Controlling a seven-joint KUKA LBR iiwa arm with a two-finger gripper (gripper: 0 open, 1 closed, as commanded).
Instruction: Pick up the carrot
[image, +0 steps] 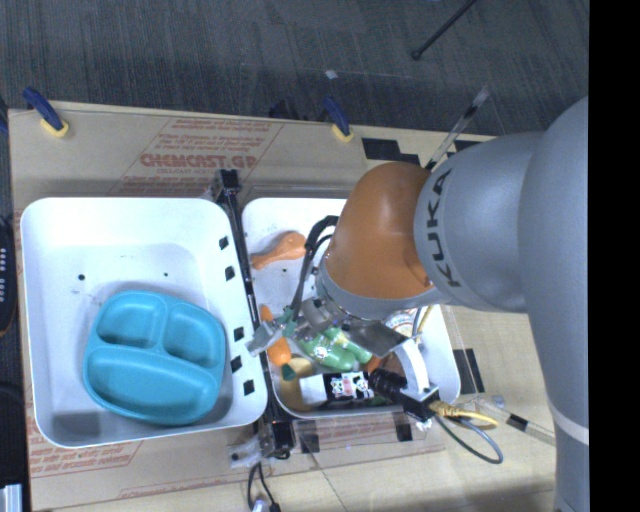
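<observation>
The carrot is a small orange piece at the left side of the right bin, close to the wall between the two bins. It is partly covered by the gripper, which hangs low right over it at the end of the grey and orange arm. Another bit of orange peeks out just above the gripper. I cannot tell whether the carrot is gripped. The arm's bulk hides much of the right bin.
A green bottle-like thing and a dark bottle with a label lie just right of and below the gripper. A pale orange toy sits at the bin's upper left. The left bin holds a blue divided tray.
</observation>
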